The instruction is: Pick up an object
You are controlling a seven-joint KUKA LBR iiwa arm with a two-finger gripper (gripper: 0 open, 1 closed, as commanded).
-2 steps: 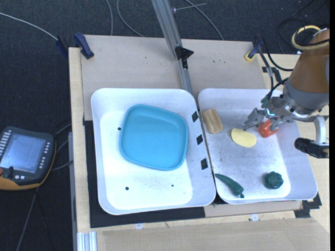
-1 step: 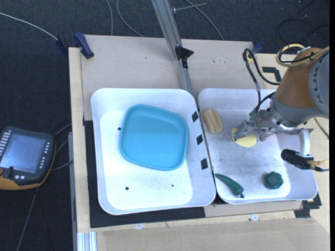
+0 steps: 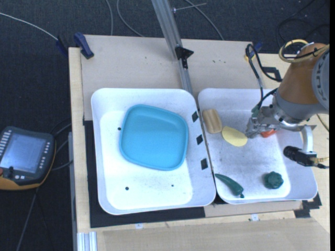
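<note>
A grey robot arm reaches into the right bin [image 3: 293, 192], its gripper [image 3: 255, 130] low beside a yellow object [image 3: 234, 137]; whether the gripper is apart or together cannot be told. Nearby lie a tan block [image 3: 212, 121], a green pepper [image 3: 230, 184] and a dark green lump [image 3: 272, 180]. The left bin [image 3: 104, 192] holds a blue plate [image 3: 154, 136].

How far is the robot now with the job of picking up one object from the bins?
Nothing looks picked up yet. The pincer is low in the right bin, beside the yellow piece and over a small orange-red item. The wooden block, green pepper and dark green lump lie untouched. Gripping and lifting are left.
</note>
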